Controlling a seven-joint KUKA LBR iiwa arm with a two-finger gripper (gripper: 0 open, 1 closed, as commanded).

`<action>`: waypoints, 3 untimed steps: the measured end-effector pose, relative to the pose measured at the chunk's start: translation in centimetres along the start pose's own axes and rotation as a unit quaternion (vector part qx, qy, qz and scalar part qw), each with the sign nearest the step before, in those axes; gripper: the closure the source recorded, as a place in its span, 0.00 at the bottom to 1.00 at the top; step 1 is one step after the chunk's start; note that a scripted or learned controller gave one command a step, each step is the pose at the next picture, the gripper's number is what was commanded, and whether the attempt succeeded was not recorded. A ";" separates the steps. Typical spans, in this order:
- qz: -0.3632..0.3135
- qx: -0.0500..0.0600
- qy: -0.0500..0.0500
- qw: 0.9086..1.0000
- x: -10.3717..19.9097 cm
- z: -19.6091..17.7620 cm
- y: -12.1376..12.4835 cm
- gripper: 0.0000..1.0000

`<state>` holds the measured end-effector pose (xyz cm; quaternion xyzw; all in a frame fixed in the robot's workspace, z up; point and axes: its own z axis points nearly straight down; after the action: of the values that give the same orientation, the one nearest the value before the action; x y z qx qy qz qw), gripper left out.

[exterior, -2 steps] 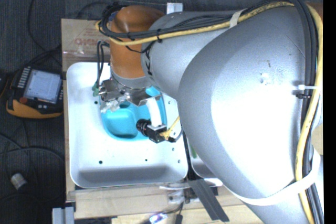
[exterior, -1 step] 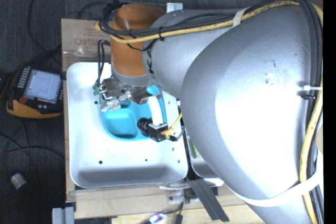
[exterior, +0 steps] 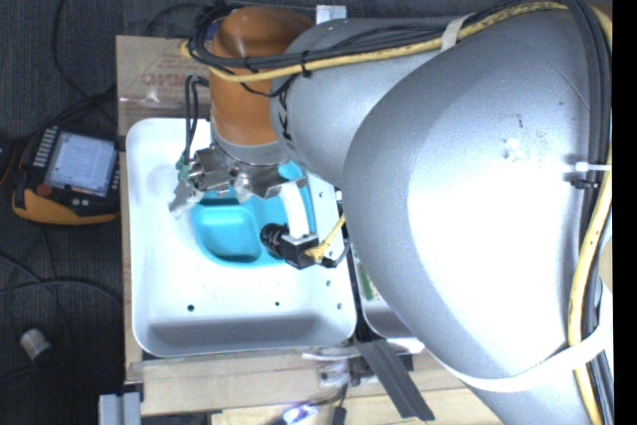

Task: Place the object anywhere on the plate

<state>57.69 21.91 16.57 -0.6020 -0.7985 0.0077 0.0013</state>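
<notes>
One large grey robot arm (exterior: 478,184) covers most of the right side, reaching in from the right with yellow and black cables along its top. Its orange band (exterior: 244,80) sits above the wrist, near the top centre. Below the arm, a shallow white plastic bin (exterior: 169,314) lies on the wooden bench (exterior: 149,75); the edge of a second white bin (exterior: 383,318) peeks out just beside it on the right. Inside the left bin rests a bright blue rounded plate (exterior: 227,236), partly covered by the wrist. The claw (exterior: 204,182) hangs over the plate's upper left edge; whether it is open or closed cannot be told. The object to be placed cannot be made out. Left of the bench, on dark carpet, lies an orange-edged handheld controller with a grey screen (exterior: 65,174).
</notes>
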 end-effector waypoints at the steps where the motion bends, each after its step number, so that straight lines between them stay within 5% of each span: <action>1: 0.000 0.002 -0.001 1.000 0.0 -0.8 -0.1 1.00; 3: 0.000 0.006 -0.002 1.000 -0.1 -2.3 -0.2 1.00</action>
<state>57.53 21.80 18.84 -0.6018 -0.7985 0.0139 0.0035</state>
